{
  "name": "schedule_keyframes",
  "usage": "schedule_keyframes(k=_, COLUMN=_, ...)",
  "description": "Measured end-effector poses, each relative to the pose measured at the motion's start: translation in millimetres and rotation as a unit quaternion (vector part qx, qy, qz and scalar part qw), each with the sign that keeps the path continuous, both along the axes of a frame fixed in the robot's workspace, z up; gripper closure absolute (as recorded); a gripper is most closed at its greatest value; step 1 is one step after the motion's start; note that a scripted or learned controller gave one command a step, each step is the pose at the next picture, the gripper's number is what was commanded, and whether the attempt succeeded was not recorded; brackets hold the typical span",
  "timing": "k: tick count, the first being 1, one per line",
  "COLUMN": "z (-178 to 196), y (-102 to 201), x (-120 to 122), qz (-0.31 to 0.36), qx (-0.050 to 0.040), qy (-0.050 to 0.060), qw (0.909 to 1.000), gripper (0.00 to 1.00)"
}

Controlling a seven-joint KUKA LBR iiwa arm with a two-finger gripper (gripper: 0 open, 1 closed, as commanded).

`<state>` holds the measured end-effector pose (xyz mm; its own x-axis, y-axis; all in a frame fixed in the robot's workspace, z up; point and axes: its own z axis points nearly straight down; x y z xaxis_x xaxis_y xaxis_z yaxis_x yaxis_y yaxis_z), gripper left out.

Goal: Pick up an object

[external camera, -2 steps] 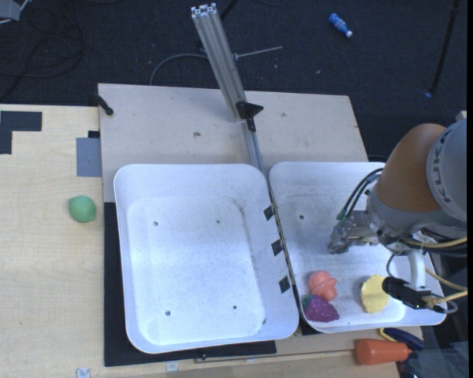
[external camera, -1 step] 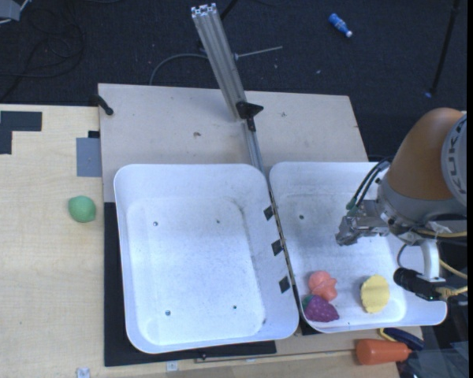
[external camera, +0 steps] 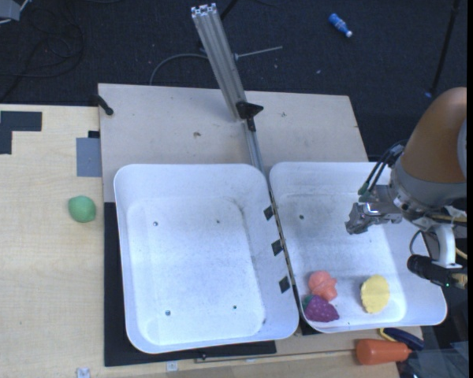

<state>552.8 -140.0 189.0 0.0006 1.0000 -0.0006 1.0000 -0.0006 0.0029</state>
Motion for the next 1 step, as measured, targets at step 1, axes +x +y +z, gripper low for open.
schedule_keyframes(k=1, z=52.0, y=-0.4, x=0.7, qz=0.0, qx=0.0, qy=0.0, qw=1.0, gripper=1.0)
